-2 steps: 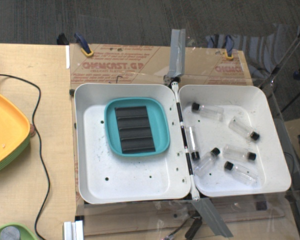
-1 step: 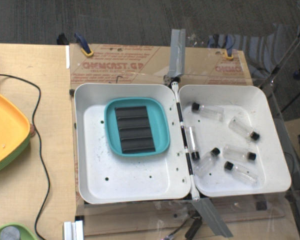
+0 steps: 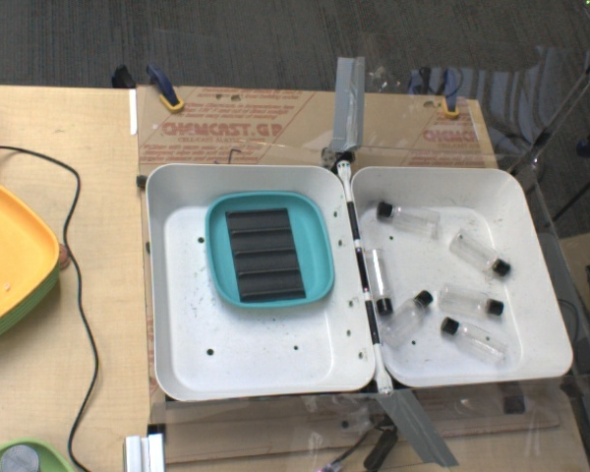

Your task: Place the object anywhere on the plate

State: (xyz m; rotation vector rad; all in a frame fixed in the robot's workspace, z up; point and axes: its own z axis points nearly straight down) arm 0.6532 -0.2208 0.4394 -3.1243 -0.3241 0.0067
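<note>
A teal square plate (image 3: pixel 320 254) lies in the left bin (image 3: pixel 177 293), toward its upper middle. A dark ribbed black pad (image 3: pixel 264 254) rests on the plate's centre. Several clear plastic vials with black caps lie scattered in the right bin (image 3: pixel 531 264): one near the top left (image 3: pixel 405 218), one at the right (image 3: pixel 480 254), one along the left wall (image 3: pixel 378 281), and others low in the bin (image 3: pixel 472 338).
Yellow and green dishes (image 3: pixel 10 264) sit at the far left of the wooden bench, with a black cable (image 3: pixel 79 264) running past them. Brown cardboard (image 3: pixel 236 126) and blue clamps lie behind the bins. A grey bracket (image 3: pixel 349 106) stands between the bins at the back.
</note>
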